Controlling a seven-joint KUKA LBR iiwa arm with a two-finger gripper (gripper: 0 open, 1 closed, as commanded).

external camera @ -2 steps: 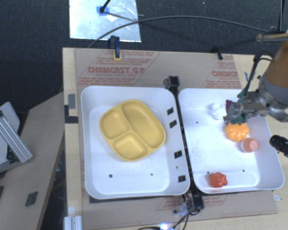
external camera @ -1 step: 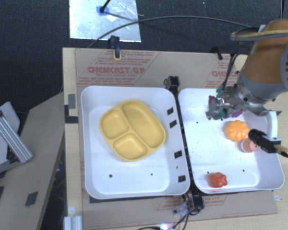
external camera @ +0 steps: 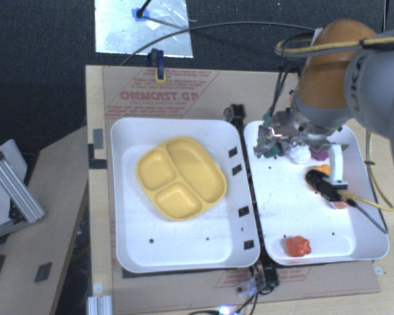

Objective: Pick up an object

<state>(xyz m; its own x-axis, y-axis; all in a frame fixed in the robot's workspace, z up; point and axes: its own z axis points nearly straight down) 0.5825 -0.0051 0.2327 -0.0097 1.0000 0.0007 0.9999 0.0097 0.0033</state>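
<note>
Grey-and-orange arm's gripper (external camera: 270,143) low at the right white bin's (external camera: 295,209) far-left corner.
Its grip can't be made out; a red lumpy object (external camera: 297,245) lies near the front edge.

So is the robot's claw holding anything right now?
Gripper: low over the far end of the right bin, but the arm hides its tip, so open, closed or holding cannot be told.

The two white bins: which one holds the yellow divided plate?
The left bin holds the yellow plate; the right bin, under the arm, holds small items like the red-orange lump.
</note>
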